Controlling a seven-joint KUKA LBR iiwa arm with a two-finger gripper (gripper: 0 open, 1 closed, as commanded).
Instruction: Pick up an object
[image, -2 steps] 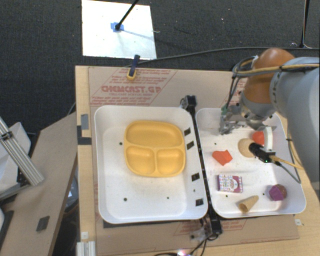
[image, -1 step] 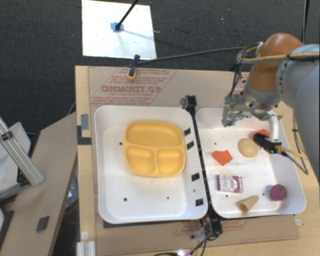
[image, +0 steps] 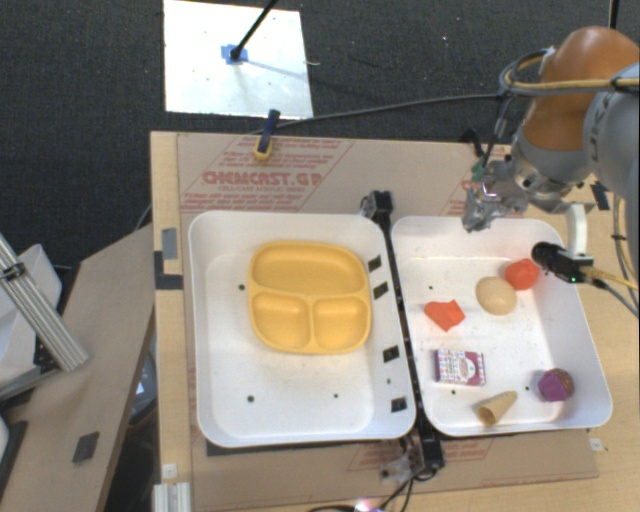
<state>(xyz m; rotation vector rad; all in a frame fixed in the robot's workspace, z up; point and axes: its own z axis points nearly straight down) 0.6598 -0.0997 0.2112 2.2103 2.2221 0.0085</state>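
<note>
The gripper (image: 481, 212) is being held over the far edge of the right bin (image: 580, 345), near its far-left corner, with nothing seen between its fingers; whether it is open or closed cannot be told from this angle. The arm (image: 575, 95) is being reached in from the right, its orange band showing at top right. In the right bin, six objects are lying loose: an orange-red block (image: 521, 274) touching a cream egg-shaped piece (image: 495, 295), an orange wedge (image: 445, 314) to their left, a pink-and-white box (image: 460, 367) nearer the front, a tan cone (image: 496, 406) at the front rim, and a purple piece (image: 556, 384) at front right. In the left bin (image: 225, 400) a yellow divided plate (image: 308, 297) is sitting flat.
</note>
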